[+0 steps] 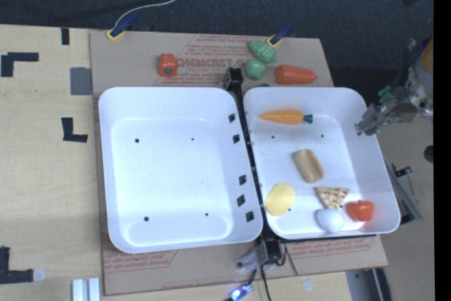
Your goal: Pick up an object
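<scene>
The right bin [356, 116] holds an orange carrot [283, 117] near its back, a tan bread roll [308, 165] in the middle, a yellow lemon [280, 199] at the front left, a waffle-patterned wedge [331, 195], a white egg [329, 220] and a red tomato [361, 210] at the front right. My gripper [369, 123] hangs at the bin's right rim, off to the right of the carrot, with nothing seen between its fingers.
The left bin [113, 151] stands beside the right one. Behind the bins on the cardboard lie a red pepper [167, 65], green vegetables [259, 58] and a second orange-red carrot [294, 74]. A cable [151, 7] runs across the back.
</scene>
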{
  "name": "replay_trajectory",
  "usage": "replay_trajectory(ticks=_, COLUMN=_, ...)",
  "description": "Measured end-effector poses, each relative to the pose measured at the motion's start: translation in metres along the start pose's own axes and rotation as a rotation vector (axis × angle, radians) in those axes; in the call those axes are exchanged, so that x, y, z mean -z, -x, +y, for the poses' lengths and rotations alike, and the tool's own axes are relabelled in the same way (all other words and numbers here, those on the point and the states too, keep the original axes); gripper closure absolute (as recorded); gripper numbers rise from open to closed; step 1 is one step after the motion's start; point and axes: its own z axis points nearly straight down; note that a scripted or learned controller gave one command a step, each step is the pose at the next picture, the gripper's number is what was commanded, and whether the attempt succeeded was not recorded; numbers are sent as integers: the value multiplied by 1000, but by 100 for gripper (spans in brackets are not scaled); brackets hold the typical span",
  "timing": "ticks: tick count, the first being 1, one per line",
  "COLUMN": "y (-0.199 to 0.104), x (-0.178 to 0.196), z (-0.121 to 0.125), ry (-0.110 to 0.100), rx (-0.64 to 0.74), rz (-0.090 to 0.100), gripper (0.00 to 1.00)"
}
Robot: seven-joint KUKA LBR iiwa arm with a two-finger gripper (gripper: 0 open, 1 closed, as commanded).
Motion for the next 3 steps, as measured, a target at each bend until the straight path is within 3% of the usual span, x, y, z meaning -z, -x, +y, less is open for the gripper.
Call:
replay_trajectory(ticks=1, y=-9, x=-119, z=-67, ry=-29, rx=-8, rz=11, gripper=100)
replay_trajectory(ticks=2, y=1, x=4, z=-74, ry=-3, rx=-5, rz=0, gripper=100)
replay_trajectory(ticks=3, y=-45, x=82, z=14, ry=0, rx=5, rz=3, gripper=100)
